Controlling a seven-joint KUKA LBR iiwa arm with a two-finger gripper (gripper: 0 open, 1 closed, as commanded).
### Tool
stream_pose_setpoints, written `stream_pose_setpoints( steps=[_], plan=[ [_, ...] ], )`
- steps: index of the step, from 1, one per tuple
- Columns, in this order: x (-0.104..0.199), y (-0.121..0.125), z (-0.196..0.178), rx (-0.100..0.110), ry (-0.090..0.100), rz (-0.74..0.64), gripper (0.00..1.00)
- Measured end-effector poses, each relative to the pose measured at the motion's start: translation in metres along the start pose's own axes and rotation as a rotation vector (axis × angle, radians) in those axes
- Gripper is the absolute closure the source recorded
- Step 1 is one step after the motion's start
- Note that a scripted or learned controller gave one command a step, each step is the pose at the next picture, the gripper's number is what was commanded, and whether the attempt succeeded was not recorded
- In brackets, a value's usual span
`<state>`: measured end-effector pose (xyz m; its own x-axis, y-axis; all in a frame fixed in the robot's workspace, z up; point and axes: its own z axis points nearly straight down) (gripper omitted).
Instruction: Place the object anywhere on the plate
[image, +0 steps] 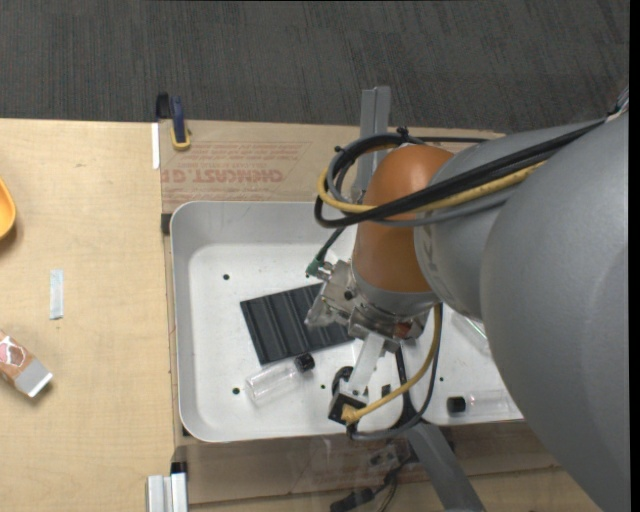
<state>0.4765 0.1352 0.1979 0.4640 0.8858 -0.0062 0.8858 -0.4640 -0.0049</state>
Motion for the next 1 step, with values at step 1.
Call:
stream_pose_setpoints(
  steps=[1],
  plan=[
    [-0.0091, 0.0502, 0.0196, -0.001, 0.001, 0.246, 0.00]
  ],
)
